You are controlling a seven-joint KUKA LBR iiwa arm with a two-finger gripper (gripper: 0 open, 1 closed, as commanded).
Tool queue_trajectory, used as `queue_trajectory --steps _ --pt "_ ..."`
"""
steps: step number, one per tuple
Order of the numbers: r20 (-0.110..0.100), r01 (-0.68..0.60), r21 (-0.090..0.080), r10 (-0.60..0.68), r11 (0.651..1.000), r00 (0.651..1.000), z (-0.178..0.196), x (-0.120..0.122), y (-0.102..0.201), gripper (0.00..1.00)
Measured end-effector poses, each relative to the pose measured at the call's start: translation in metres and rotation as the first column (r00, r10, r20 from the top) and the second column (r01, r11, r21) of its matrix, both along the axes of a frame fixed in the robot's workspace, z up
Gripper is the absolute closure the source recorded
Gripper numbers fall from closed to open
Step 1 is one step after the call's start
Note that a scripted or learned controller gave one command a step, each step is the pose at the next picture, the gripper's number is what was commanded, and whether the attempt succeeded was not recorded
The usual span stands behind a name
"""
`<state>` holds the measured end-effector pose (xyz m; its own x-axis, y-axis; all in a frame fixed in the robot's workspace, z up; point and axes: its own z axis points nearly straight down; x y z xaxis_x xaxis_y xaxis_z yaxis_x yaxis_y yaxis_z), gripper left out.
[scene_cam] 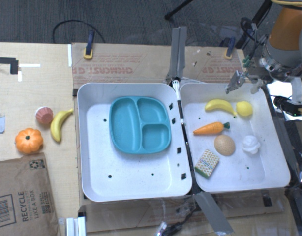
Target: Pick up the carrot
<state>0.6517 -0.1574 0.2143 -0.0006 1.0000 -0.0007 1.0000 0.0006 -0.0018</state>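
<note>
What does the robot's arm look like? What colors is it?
The arm is grey and round, with a wide orange band near its top. Thin black cables run alongside it. At its end sits a small grey metal claw.

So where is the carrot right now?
The carrot lies in the right bin, just below the banana and above the brown egg-shaped item.

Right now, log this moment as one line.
arm: gripper above right bin's far edge | carrot: in bin, untouched | pick: not yet
</note>
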Motion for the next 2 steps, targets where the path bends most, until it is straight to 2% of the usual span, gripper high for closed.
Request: queue_trajectory --steps 1,2 --pt "0.000 -0.092 0.000 0.092 0.996 0.996 -0.123 -0.082 0.041 0.00" --pt "0.002 -0.421 0.000 0.421 0.907 0.907 -0.122 -0.057 0.058 0.00"
